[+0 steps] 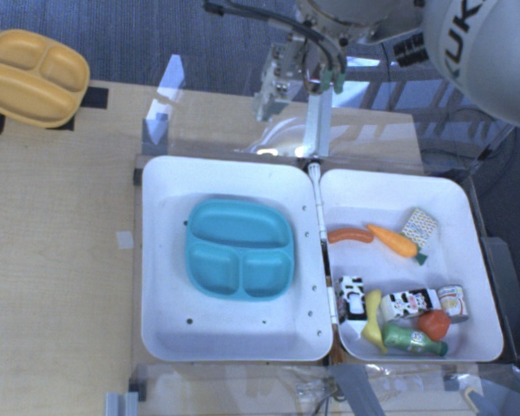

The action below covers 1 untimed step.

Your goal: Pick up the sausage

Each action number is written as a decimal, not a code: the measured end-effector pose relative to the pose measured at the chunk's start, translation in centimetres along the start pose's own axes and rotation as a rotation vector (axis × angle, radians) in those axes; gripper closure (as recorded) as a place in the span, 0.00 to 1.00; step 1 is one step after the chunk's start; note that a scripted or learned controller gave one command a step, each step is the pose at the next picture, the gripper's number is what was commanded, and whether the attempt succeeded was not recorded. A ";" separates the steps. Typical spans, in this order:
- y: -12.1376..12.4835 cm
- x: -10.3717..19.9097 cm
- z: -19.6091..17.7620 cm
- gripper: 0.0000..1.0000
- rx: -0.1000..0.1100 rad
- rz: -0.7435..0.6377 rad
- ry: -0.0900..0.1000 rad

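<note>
Sausage [351, 236] lay in the right bin [469, 205], near its left wall, just beside the carrot [392, 241]. Pincer [303, 75] hung above the far edge of the bins, well apart from the sausage, nothing seen between its fingers; could not tell if open or closed. Blue divided tray [239, 249] sat in the left bin [158, 328]. Yellow tray [36, 76] rested on the tabletop [48, 261].

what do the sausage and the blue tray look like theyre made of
Sausage: likely toy plastic, smooth and evenly orange-red with a slight sheen. Blue tray: probably moulded plastic, uniform matte colour with rounded compartment edges.
</note>
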State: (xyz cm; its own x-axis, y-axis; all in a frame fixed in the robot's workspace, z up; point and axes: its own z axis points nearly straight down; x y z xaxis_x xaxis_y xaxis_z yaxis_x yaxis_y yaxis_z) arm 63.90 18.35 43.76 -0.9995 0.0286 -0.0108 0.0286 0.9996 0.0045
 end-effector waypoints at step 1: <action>5.3 -2.5 0.0 1.00 -0.002 -0.173 0.000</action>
